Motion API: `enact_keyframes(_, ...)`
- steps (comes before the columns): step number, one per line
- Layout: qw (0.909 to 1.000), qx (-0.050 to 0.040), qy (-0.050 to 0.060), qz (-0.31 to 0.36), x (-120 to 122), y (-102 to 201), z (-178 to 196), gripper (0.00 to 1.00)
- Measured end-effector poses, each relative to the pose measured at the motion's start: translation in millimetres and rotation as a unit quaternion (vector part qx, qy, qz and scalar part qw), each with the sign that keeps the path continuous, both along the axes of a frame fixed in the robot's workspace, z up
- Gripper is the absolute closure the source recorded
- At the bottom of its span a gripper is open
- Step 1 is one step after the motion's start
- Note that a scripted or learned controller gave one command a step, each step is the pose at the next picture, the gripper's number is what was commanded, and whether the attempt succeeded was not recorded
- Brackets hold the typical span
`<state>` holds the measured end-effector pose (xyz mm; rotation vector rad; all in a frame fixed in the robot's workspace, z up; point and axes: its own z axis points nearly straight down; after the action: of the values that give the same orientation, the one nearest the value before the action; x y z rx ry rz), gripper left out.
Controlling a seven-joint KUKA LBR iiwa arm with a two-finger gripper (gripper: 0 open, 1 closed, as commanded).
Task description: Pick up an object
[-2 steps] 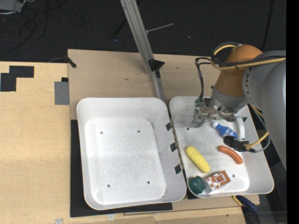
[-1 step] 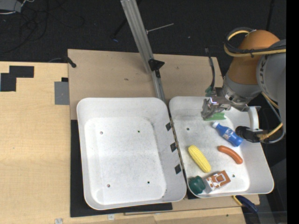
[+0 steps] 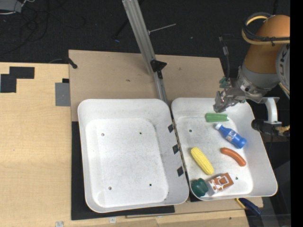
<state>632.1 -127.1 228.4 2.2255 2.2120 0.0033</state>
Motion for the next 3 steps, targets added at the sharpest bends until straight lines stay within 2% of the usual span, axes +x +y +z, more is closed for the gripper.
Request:
enact_keyframes(1,1.0,0.0001,0.0,0.003,0.8,-0.9,53.3,1.0)
enact_keyframes(3,1.0,0.002,0.005,0.005,-35.0,105.7,42.3,1.0)
